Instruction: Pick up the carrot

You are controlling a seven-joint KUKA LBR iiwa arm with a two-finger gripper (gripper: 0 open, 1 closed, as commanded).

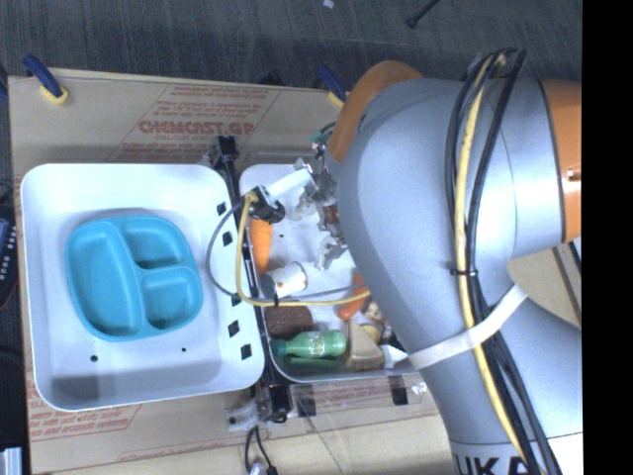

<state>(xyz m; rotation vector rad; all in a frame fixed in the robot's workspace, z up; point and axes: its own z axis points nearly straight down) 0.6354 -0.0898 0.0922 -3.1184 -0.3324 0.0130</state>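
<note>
Two shallow white bins sit side by side on the counter (148, 127), which is covered with printed cardboard. Two blue clamps show along the counter's far edge, one at the far left corner (45, 79) and one near the middle (331, 80).

The left bin (49, 354) holds one thing: a blue divided tray (134, 275) with three compartments, lying in the bin's middle, nearer its left wall.

A loop of yellow cable (223, 265) hangs over the wall where the two bins meet.

The right bin (259, 178) is largely covered by the arm. One carrot (260, 240) lies lengthwise along this bin's left wall, near its far end. Just past it toward the near edge is a small white cylinder (289, 281), then a dark brown block (289, 319), then one green bottle (315, 344) lying on its side against the bin's near wall. An orange piece (351, 310) shows at the arm's edge.

The gripper (321, 216) is low over the bin's far half, right of the carrot and apart from it; whether it is released or clenched I cannot tell. The one grey arm (445, 245) spans the right side.
</note>
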